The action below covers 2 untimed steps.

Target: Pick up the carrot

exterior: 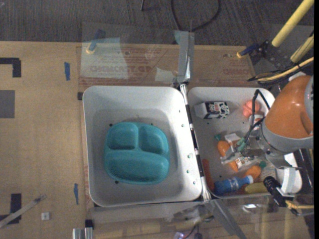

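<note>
One teal plate (136,153) fills the left bin (94,101); claw (242,156) over one carrot (224,146), grip unclear.

Divided tray (136,153) in left bin (94,133); carrot (223,147), bottle (232,184) in right bin (199,133)

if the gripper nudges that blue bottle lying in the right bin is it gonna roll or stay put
The blue bottle lies on its side, so its round body would probably roll if pushed across its length. A yellow item sits close at its cap end and may stop it. It looks like smooth plastic, so likely light and a bit slippery between the fingers.
</note>
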Each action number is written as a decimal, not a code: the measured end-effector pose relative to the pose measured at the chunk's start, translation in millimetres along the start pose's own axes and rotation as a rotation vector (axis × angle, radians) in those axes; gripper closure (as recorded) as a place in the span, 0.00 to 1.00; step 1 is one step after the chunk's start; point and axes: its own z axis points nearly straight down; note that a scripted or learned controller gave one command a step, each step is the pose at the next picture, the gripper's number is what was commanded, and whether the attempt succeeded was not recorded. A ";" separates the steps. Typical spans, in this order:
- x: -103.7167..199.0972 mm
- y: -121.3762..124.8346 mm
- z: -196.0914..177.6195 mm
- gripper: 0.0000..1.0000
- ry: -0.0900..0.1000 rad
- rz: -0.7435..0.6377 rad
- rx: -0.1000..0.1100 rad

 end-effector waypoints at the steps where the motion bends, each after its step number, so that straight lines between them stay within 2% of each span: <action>1: -1.0 39.3 40.3 0.00 0.001 0.043 0.002; 2: -2.1 39.4 30.3 1.00 0.000 0.044 0.001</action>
